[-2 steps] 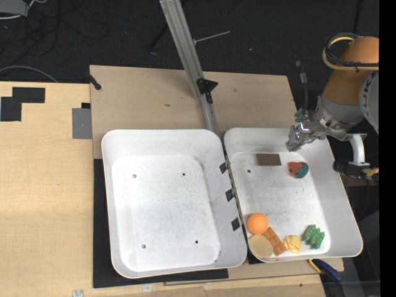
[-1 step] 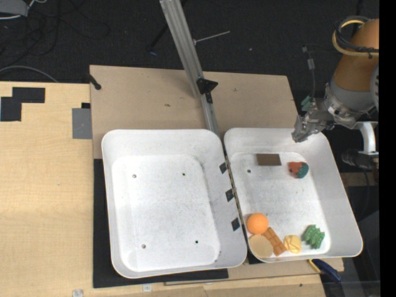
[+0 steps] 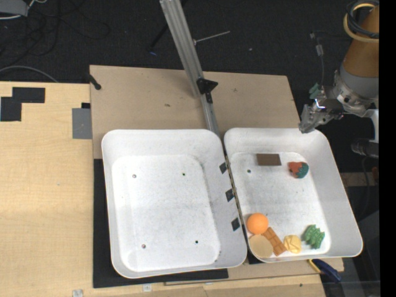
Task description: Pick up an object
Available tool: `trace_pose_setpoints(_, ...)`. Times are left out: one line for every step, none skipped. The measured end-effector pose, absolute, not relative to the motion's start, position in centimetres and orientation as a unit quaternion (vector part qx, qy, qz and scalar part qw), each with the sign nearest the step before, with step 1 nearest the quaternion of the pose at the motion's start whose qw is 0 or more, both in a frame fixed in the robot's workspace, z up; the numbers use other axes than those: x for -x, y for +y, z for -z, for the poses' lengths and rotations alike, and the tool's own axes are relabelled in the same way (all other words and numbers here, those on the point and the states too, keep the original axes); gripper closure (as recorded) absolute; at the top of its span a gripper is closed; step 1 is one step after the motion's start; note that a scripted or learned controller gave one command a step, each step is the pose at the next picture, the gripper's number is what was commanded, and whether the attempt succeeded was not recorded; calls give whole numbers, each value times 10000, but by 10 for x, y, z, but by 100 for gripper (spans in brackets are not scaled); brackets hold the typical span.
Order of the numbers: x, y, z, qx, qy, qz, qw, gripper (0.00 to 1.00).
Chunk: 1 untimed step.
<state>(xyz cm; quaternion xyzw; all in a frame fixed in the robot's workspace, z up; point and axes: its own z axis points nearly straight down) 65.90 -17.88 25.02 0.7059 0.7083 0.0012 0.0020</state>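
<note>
The right bin (image 3: 337, 184) holds a brown flat block (image 3: 268, 159) near its back, with a small red and teal toy (image 3: 298, 169) to its right. Along the bin's front lie an orange ball (image 3: 257, 223), an orange stick-shaped piece (image 3: 275, 240), a tan disc (image 3: 260, 247), a pale yellow lump (image 3: 292, 244) and a green toy (image 3: 314, 236). My gripper (image 3: 309, 122) hangs over the back right corner of the right bin, above its rim and apart from every object. Nothing shows between its fingers.
The left bin (image 3: 124, 147) lies beside the right one. A slanted metal rail (image 3: 189, 54) runs from the top down to the gap between the bins. Wooden board lies behind the bins, with cables at the far left.
</note>
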Motion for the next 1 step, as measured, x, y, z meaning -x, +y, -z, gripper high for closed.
trace_pose_setpoints(-634,-124,-254,-7056,7086,2,-20,100)
